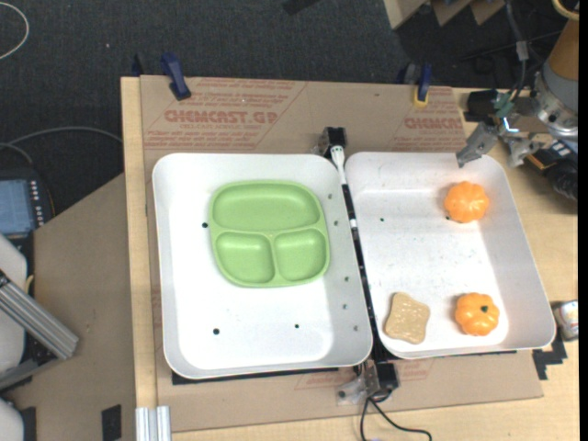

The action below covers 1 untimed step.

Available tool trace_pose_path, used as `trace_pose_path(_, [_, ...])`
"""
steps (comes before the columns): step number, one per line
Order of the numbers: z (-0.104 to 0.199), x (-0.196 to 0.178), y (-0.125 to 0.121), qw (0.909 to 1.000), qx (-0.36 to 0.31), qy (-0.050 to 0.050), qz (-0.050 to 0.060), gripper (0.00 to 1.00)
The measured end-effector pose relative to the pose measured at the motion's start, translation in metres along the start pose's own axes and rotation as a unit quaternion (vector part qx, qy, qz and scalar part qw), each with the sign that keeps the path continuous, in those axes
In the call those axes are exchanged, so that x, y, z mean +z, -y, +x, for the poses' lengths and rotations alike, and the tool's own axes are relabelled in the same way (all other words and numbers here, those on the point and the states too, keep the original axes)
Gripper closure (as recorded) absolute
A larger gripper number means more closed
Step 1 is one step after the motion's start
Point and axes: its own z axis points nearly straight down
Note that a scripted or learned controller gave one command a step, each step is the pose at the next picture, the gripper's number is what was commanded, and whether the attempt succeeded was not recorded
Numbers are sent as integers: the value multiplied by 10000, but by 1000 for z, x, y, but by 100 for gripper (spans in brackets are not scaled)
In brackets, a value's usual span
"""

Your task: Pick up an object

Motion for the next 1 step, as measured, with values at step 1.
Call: trace_pose_path(1, [-27,145,8,10000,1,-63,29,0])
